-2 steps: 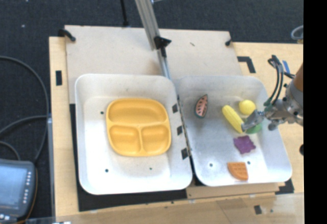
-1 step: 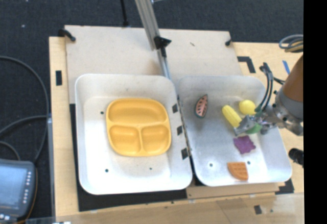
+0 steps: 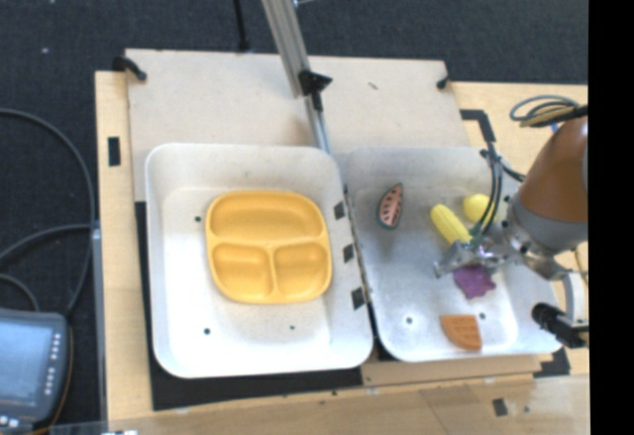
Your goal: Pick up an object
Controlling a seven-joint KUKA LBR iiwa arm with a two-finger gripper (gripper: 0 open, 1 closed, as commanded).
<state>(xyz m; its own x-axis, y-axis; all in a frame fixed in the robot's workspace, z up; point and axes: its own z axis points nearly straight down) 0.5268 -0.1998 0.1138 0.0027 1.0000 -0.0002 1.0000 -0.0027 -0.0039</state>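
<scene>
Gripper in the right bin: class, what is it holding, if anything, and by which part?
It cannot be told. The gripper sits just above the purple toy, beside the yellow corn, but no object is visibly between its fingers.

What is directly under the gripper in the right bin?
A purple object lies just under the gripper on the floor of the right bin. Its upper edge is covered by the gripper, so contact cannot be judged.
</scene>
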